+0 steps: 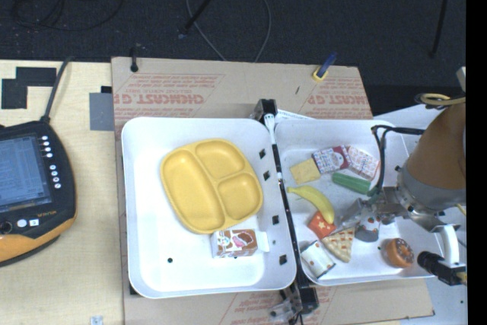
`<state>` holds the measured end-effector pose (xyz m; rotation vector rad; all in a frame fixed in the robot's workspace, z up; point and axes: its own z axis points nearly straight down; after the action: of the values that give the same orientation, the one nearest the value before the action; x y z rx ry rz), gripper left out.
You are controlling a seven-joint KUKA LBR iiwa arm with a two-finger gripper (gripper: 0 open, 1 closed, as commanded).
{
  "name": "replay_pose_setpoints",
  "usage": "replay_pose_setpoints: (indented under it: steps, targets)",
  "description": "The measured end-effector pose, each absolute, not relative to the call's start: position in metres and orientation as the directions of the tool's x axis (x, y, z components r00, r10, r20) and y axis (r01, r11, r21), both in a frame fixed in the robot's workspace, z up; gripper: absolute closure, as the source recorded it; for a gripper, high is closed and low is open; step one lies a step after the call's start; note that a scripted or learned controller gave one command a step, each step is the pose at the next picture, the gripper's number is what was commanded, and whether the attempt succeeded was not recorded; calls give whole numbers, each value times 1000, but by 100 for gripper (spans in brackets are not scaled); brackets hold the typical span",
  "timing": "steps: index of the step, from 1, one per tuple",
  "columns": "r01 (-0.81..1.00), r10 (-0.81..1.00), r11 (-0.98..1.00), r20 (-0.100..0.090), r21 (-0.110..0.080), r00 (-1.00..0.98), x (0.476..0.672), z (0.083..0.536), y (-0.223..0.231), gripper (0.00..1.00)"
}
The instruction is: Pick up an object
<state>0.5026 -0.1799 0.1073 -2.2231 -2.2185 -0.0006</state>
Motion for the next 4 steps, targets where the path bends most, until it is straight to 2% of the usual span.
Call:
replay_pose_setpoints:
  steps: [1,2,3,4]
  targets:
    - [1000,1000,8,-1,3,-8,543,89,-77,0]
    - [1000,1000,2,-2,1,-2,594,88,-115,0]
    - [1000,1000,-2,2,-5,2,537,88,-123,0]
    - [1000,1000,-2,2,-1,2,539,99,-124,100]
